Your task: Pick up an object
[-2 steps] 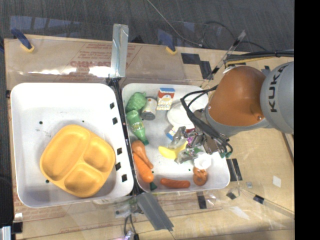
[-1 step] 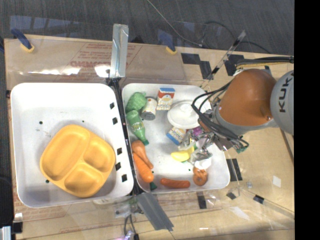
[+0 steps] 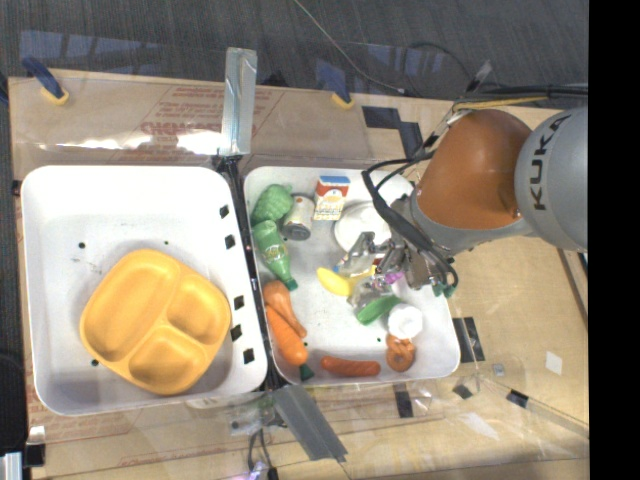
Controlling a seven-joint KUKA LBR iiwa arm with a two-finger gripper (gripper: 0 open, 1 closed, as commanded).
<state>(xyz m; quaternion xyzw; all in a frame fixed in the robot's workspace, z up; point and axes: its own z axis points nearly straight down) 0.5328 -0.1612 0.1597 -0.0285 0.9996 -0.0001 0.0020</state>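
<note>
My gripper [image 3: 372, 266] hangs low in the right bin [image 3: 300, 178], just over a yellow banana-like piece [image 3: 333, 282] and a green pod [image 3: 375, 310]. Its metal fingers [image 3: 357, 252] point down and left among these pieces; nothing is clearly held between them. Around it lie a green bottle [image 3: 273, 250], a green leafy toy [image 3: 271, 206], a small can [image 3: 297, 229], a red and white carton [image 3: 331, 196], a white dish [image 3: 354, 230], an orange carrot [image 3: 284, 330], a red sausage [image 3: 350, 367] and a white-capped brown bottle [image 3: 403, 336].
The left bin [image 3: 60, 208] holds a yellow divided plate [image 3: 155, 320]. A taped divider [image 3: 240, 268] separates the bins. The orange-banded wrist [image 3: 470, 173] overhangs the right bin's right side, with cables near it.
</note>
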